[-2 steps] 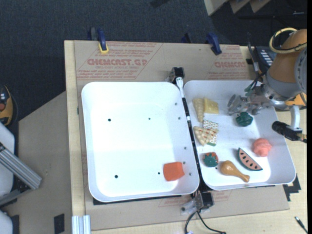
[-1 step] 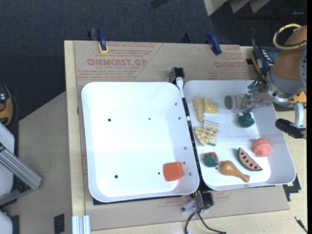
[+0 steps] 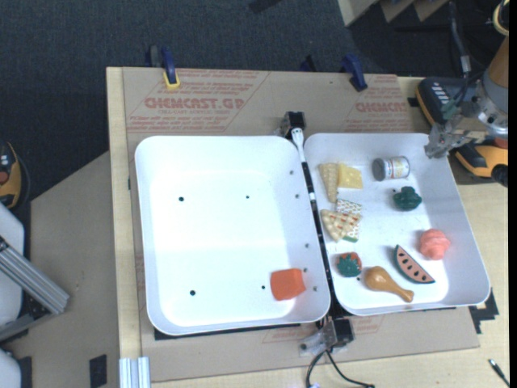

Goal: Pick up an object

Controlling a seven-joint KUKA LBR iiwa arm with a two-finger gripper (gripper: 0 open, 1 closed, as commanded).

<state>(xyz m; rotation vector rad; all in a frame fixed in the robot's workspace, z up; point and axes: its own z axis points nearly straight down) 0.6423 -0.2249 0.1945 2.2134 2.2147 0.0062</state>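
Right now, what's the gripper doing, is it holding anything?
Gripper: over the far right corner of the right bin, nothing visibly held; open or shut cannot be told.

Both bins are plain white, the left bin dotted with a few small black specks and carrying one orange block. In the right bin sit pale yellow cheese wedges, a tan waffle piece with a grid pattern, a silver can, dark green broccoli, a pink-red ball, a red watermelon slice with green rind and dark seeds, a golden-brown drumstick and a red-and-green strawberry. The surface is light brown board printed with faded red lettering, with blue clamps along its far edge.
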